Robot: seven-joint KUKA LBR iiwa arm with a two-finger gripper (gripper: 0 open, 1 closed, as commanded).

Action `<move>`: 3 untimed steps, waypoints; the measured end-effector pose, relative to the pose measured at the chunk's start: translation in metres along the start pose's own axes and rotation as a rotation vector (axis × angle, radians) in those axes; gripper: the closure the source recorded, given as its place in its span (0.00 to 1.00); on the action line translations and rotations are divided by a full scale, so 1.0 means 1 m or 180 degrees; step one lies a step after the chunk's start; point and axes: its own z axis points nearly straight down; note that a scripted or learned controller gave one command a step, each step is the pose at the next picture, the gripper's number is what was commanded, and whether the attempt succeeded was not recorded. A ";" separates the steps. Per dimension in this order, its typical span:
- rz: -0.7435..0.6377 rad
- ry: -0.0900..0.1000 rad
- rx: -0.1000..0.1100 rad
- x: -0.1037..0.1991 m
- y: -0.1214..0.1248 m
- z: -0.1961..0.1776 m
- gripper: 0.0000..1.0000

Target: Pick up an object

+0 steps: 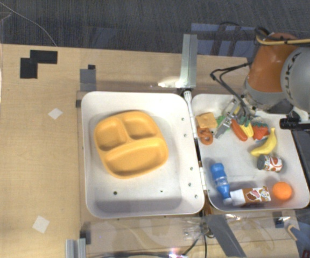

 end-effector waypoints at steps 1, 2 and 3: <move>0.0016 0.0042 0.0029 -0.006 0.004 -0.001 0.00; -0.0010 -0.0045 -0.0007 -0.011 0.009 -0.017 1.00; -0.0015 0.0014 0.0010 -0.007 0.008 -0.015 0.00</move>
